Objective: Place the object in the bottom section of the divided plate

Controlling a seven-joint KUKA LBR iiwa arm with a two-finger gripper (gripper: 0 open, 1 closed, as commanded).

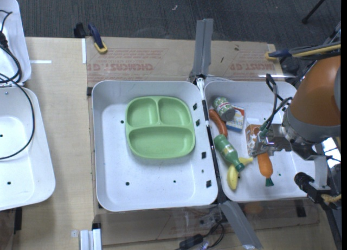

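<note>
A green divided plate [160, 127] lies in the left bin [108, 189]. In the right bin [282, 192] the gripper [262, 145] hangs just above a toy carrot [264, 166], with a green bottle [227, 152], banana [233, 177], sausage [218, 122] and can [223, 107] to its left.

Showing red letters on the left cardboard [127, 59], turned upside down and faint. Looking a bit like "CHEMC" with more signs after it, but too blurry to be sure. Showing more red print on the right cardboard [245, 64], too faint to read. Wearing a label on the can [222, 106], too small to read. Same on the blue and white packet [237, 120].
</note>
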